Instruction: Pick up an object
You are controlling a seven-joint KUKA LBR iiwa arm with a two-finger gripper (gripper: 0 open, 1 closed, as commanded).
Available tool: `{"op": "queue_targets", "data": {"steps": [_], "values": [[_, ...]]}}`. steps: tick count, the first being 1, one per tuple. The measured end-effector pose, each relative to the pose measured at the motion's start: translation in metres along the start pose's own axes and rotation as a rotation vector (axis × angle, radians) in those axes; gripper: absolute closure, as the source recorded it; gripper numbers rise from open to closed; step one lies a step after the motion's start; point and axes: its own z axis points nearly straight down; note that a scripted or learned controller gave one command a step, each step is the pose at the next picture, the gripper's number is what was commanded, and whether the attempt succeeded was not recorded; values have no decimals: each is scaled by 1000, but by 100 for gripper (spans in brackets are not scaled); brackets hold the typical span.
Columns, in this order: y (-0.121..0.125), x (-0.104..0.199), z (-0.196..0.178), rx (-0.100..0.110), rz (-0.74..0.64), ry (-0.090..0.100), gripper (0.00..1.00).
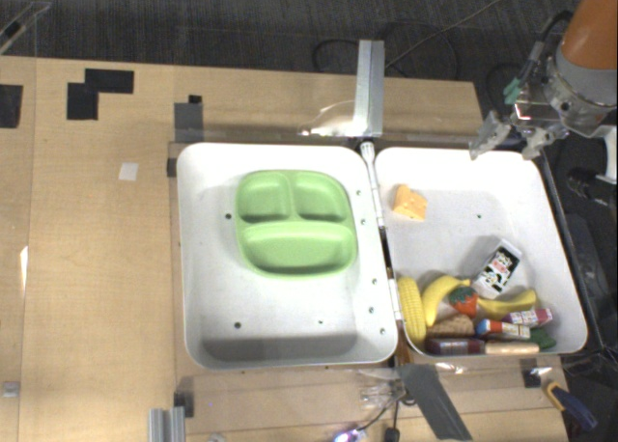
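Tray (293, 221) in left bin (198, 266), toys (475, 312) in right bin (463, 175)

The arm (591, 54) is grey, with a broad orange band just above the wrist. Below the band sits a pale grey collar. The pincer (506, 137) is slim, dull metal, with a small greenish glint and dark cables running beside it.

The counter (87, 266) looks like pale matt wood. Both white bins (208, 237) and the green divided plate (294, 221) seem smooth plastic with a soft sheen. A brushed metal bar (371, 88) stands behind them.
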Motion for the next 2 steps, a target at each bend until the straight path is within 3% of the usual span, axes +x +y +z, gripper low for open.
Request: {"op": "queue_targets", "data": {"steps": [1,2], "values": [[14,18,123,2,15,0,0],[39,32,180,-15,-135,-4,0]]}}
